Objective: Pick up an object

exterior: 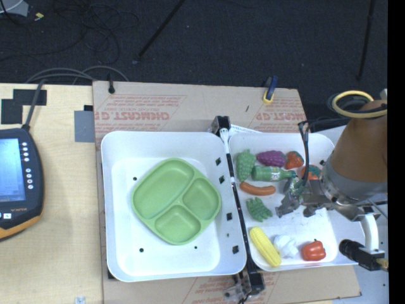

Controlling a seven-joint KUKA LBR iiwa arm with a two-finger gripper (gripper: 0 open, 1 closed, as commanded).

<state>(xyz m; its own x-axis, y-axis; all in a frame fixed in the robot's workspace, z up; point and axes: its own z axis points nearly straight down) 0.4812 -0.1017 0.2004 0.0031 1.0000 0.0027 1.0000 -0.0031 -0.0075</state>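
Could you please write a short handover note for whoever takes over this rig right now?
Pincer: low inside the right white bin, among the toys; finger state unclear, no object seen held.
Right bin holds: yellow plastic corn cob, red plastic tomato, orange toy hot dog, purple plastic grapes, green leafy toy vegetables.
Left white bin: green divided plastic plate.
Done: arm is over the pile.
Left: grasp and lift one object.
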